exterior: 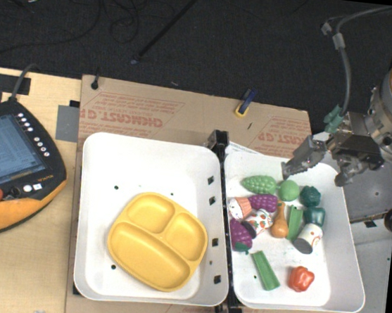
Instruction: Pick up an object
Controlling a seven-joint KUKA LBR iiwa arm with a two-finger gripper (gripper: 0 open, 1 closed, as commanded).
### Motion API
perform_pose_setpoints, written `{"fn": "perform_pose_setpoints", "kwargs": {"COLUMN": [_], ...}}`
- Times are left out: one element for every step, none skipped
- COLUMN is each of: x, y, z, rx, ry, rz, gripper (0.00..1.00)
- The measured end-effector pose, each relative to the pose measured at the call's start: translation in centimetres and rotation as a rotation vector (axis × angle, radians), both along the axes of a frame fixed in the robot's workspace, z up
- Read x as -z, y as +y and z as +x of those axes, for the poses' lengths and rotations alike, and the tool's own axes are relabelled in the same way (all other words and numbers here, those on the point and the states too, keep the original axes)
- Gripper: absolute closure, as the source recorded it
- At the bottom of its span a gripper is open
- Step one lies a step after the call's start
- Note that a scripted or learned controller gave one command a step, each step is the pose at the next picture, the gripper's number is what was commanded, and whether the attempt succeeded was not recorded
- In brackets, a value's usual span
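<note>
**Gripper poised over a crowded bin, nothing yet in hand**

Every place here is given from the right bin (351, 277). Far to its left, off the cardboard, lay a teach pendant (7, 164). Just left of it, touching along the shared edge, sat the left bin (102, 169) with a yellow divided plate (157, 240) lying flat inside.

Within the right bin the toy food crowded the upper left part: a white and orange piece (241, 207), purple grapes (263, 202), a green leafy piece (259, 184), a light green ball (289, 190), an orange piece (280, 223) and dark green pieces (311, 197), many touching. Toward the bin's near edge a green stick (265, 270) lay apart, and a red pepper (301, 278) sat alone to its right.

Above the bin's far right corner hung the gripper (315, 165), its two fingers spread wide and nothing between them.

To do the pick well, I judged it best to choose an isolated piece. The red pepper or the green stick offered clear room for both fingers; the cluster risked a finger landing on a neighbour. The gripper should descend straight, straddle the piece across its narrow side, and close only once low enough.
</note>
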State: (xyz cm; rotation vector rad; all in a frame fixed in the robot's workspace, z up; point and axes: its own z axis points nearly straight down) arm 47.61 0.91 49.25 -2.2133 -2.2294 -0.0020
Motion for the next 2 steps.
{"fn": "perform_pose_setpoints", "kwargs": {"x": [-1.95, -2.82], "y": [5.97, 5.91], "z": [-0.02, -0.01], "rx": [0.001, -0.002], "ry": [0.002, 0.007], "rz": [0.000, -0.002], "gripper": [0.00, 1.00]}}
